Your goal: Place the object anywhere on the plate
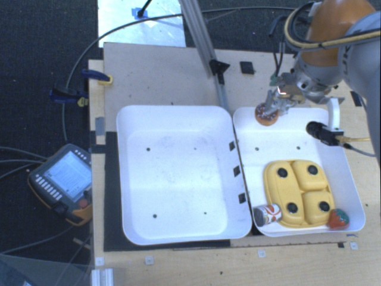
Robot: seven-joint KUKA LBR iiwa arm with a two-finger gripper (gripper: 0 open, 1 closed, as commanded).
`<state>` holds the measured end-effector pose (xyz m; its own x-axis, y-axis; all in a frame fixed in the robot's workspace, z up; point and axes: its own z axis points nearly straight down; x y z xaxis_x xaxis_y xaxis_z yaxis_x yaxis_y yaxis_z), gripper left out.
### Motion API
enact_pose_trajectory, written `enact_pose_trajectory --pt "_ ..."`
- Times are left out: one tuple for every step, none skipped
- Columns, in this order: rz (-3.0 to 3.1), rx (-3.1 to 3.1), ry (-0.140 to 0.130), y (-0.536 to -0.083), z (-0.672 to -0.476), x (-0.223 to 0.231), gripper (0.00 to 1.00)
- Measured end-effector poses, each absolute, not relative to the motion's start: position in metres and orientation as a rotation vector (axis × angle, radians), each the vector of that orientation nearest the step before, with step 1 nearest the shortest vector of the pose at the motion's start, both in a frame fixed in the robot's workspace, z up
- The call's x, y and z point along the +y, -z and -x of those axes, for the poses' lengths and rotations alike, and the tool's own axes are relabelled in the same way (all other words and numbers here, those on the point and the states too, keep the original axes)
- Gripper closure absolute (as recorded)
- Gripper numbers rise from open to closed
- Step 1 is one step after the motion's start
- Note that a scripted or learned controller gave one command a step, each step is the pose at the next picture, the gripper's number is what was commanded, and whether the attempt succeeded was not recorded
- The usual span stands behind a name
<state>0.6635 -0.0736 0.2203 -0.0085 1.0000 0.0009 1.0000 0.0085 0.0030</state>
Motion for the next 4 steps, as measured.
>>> enact_pose_trajectory --pt "-2.213 2.23 -0.001 -0.22 -0.643 -0.016 1.0" --pt "-2.211 2.233 -0.004 -0.229 -0.635 0.03 1.0" --pt "-2.212 2.234 0.0 -0.218 -0.617 0.087 1.0" --pt "-2.211 2.232 -0.004 -0.234 -0.605 0.14 1.0"
